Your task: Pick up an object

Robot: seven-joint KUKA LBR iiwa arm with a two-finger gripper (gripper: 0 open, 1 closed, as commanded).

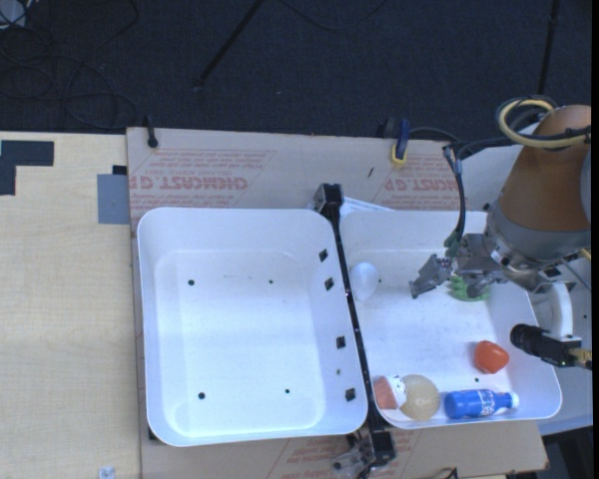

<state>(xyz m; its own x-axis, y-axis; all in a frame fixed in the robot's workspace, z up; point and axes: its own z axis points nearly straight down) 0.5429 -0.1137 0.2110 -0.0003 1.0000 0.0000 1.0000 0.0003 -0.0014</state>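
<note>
Over the right bin (539, 407) the hand (431, 275) hangs low with its fingers spread apart and nothing between them, a green object (469, 287) just behind it, while a red ball (490, 356), a blue bottle (479, 403) and a pale ball (417, 396) lie along the near wall.

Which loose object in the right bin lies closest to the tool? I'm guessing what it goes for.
The green object, right beside the tool at the bin's right side. The white ball, red piece and blue bottle lie farther off.
</note>
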